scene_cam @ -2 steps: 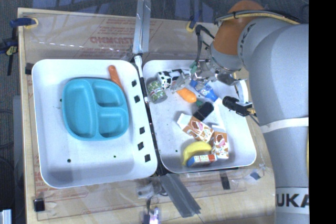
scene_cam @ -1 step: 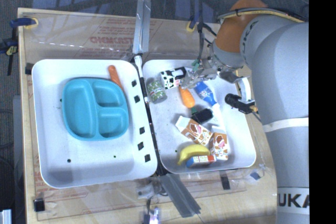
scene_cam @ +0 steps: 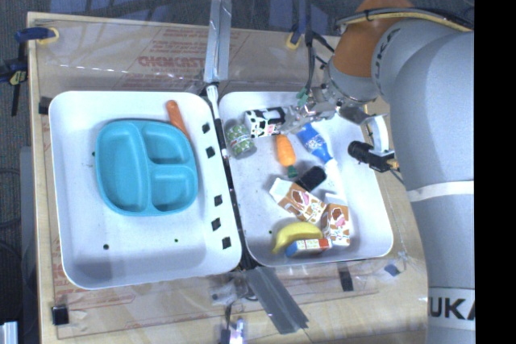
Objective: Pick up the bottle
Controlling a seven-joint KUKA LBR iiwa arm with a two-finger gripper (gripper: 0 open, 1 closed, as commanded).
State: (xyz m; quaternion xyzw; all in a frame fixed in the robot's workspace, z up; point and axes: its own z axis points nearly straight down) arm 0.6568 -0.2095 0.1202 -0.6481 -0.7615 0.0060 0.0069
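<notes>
Gripper (scene_cam: pixel 305 110) sits low at the far edge of the right bin (scene_cam: pixel 379 209); finger state cannot be determined. The blue-labelled bottle (scene_cam: pixel 314 144) lies tilted just below it, beside the carrot (scene_cam: pixel 285 151)

the arm (scene_cam: pixel 431 173) is a thick, smooth cylinder in pale grey, with a thin lighter seam ringing it partway along and dark capital letters "uk" showing at its lower end. above the wrist sits a rounded orange band (scene_cam: pixel 363 36), and black cables (scene_cam: pixel 387 12) loop over and past it. the gripper (scene_cam: pixel 310 113) is a small cluster of metal and black parts, with a black stub (scene_cam: pixel 369 154) jutting out from the wrist housing beside a white plate.
</notes>
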